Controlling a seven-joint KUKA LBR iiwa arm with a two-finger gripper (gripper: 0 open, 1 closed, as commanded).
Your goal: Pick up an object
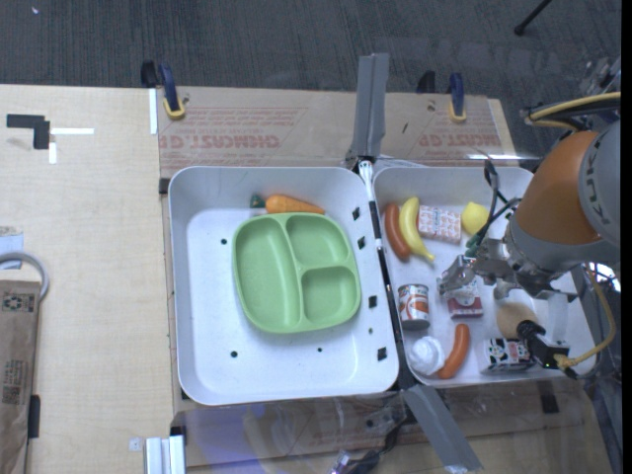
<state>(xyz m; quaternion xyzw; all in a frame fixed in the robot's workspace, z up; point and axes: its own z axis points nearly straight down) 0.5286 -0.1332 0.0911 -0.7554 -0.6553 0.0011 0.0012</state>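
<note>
My gripper [457,280] hangs low over the middle of the right bin [390,181], on the arm with the orange band [553,205]. Just below it lies a small red and white box [466,307], and a small can [414,304] stands to its left. Nothing shows between the gripper's tips. In the same bin are a banana [415,227], a red sausage [395,230], a pink wafer pack [439,223], a yellow lemon [475,215], an orange sausage [455,351], a white lump [427,354], a cow-patterned carton [509,354] and a beige round piece [515,314].
The left bin [197,294] holds a green divided plate [296,270] and a carrot [291,204] by its far wall. A grey divider bar [371,107] rises between the bins. The arm's body covers the right bin's right side. Clamps [173,102] sit at the bench's back edge.
</note>
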